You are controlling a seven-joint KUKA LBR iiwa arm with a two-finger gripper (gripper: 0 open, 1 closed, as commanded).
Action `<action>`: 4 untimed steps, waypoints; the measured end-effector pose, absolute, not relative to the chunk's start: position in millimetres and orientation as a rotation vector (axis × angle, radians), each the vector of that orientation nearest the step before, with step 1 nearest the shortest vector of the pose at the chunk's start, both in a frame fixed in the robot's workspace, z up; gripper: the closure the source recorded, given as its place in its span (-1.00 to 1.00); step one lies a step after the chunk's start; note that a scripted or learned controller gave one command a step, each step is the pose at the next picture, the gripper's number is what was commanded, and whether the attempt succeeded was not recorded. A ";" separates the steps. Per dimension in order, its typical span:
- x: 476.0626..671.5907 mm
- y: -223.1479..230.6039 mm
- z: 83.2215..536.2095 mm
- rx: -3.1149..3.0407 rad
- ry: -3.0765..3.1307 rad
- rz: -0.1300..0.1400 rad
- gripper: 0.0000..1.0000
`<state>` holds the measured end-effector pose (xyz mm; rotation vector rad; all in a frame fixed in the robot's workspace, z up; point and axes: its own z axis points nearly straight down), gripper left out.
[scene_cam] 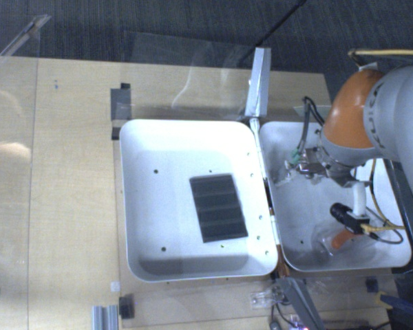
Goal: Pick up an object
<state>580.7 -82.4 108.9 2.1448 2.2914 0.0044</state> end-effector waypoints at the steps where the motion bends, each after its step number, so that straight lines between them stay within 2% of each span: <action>1: 551.8 -149.1 136.8 2.088 2.341 0.004 -1.00; 2: 516.9 -192.8 89.1 2.157 2.269 0.009 -1.00; 3: 491.9 -160.0 89.9 2.022 2.384 0.012 -1.00; 4: 501.5 -170.2 121.8 2.062 2.364 0.004 -1.00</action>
